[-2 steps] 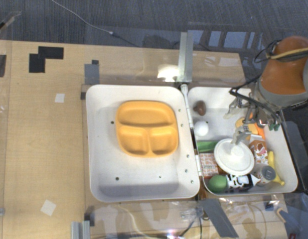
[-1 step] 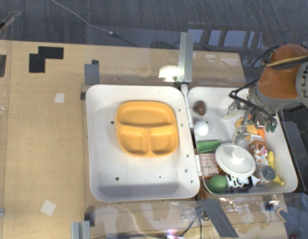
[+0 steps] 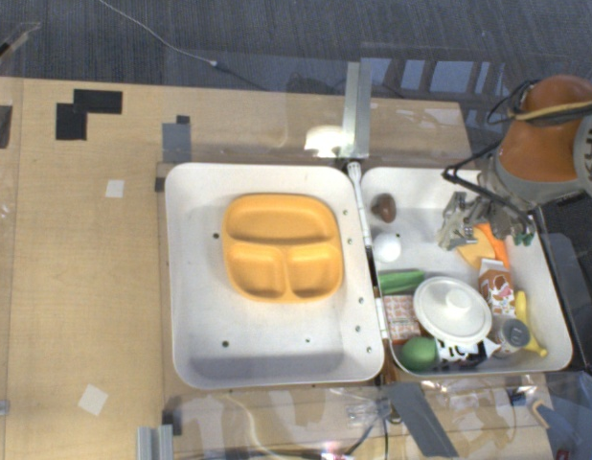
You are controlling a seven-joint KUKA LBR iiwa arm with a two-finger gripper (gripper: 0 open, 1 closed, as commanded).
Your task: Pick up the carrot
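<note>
pale wooden bench (image 3: pixel 76 286); dark grey carpet (image 3: pixel 277 12) beyond it

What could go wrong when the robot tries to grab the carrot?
The carrot lies right under the gripper, close to the bin wall, so the fingers might bump the wall or slip off. A small carton and a white bowl sit very near it, so the gripper could knock or pinch one of them instead. The arm also hides part of the carrot, so the aim may be a bit off.
</note>
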